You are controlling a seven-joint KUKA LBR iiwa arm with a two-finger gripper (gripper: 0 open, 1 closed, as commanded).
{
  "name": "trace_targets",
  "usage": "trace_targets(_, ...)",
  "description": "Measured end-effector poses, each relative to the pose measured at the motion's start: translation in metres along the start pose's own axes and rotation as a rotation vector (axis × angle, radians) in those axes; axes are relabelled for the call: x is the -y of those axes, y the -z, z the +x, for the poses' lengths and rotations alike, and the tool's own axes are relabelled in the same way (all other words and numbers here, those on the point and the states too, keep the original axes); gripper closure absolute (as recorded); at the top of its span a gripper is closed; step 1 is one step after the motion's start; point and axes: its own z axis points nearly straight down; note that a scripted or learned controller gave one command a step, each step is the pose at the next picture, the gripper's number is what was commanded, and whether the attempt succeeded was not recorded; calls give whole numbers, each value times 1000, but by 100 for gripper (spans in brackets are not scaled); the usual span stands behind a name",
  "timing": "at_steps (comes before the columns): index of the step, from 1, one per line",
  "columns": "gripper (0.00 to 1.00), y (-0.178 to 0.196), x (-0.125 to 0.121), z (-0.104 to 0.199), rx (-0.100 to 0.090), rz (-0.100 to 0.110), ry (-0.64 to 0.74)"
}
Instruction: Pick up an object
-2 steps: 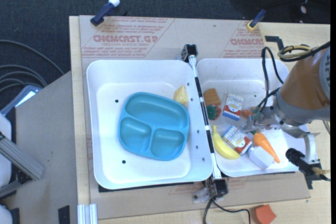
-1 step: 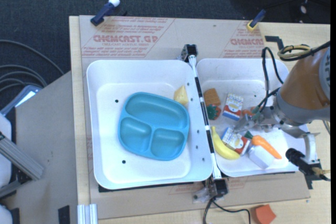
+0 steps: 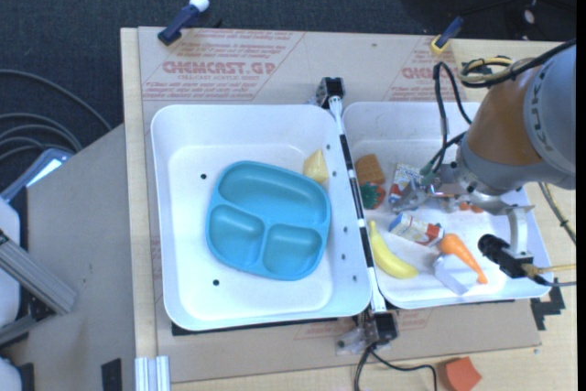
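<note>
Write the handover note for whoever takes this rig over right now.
Gripper: low over the right bin, among the small items; whether it is open or shut cannot be made out, and no object is seen in it.
Right bin: banana near the divider, carrot beside a small white block, brown block at the back.
Left bin: blue divided plate, a pale yellow piece at its back right edge.
Done: nothing lifted.
Left: grasp one object and lift it.
</note>
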Motion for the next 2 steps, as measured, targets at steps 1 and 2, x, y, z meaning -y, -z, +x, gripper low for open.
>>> trace_targets(1,0,1,67,32,4,-3,-4)
trace_targets(2,100,10,68,33,2,-1,-4)
